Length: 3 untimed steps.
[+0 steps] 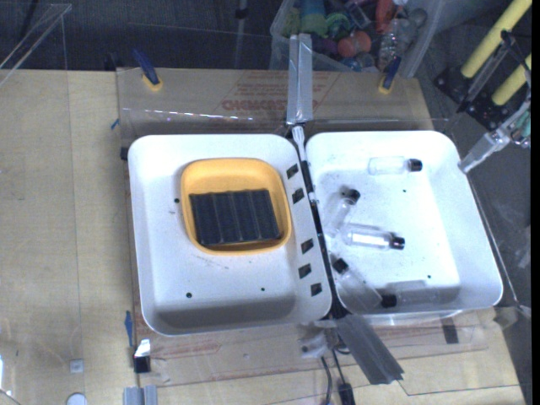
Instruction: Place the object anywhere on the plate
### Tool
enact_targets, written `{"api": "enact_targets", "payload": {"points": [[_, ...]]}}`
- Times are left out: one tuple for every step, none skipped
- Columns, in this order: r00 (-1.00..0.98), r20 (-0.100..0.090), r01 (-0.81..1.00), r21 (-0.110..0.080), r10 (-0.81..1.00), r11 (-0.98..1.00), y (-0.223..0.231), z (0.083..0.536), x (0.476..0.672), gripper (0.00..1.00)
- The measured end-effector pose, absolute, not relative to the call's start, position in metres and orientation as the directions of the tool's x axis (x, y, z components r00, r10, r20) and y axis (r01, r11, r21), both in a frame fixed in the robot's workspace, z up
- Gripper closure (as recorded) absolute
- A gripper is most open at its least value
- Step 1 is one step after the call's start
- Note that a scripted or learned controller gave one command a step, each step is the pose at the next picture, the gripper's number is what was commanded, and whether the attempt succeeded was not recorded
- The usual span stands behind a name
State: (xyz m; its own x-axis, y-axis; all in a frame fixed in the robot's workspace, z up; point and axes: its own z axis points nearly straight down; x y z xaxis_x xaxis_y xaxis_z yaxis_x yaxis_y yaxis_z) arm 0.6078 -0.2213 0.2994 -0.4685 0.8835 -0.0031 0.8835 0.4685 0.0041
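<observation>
Step in hand: pick not begun. Clear plastic vials with black caps [375, 240] lay in right white bin [447, 226]; orange squarish plate [234, 173] sat in left bin. Gripper [516, 129] sat at right edge; jaw state could not be told. Next move called for descent onto one vial.

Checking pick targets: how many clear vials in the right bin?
4 clear plastic vials with black caps: one near the back wall, one left of centre, one mid-bin, one along the front wall. Transparent, so another may be missed.
</observation>
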Motion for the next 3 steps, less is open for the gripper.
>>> {"api": "enact_targets", "payload": {"points": [[-0.486, -0.001, 0.874, 0.002, 0.874, 0.486, -0.221, 0.305, 0.599, 0.0], [-0.462, 0.0, 0.887, 0.002, 0.887, 0.462, -0.223, 0.31, 0.593, 0.0], [-0.678, -0.001, 0.735, 0.001, 0.735, 0.678, -0.223, 0.316, 0.579, 0.0]]}}
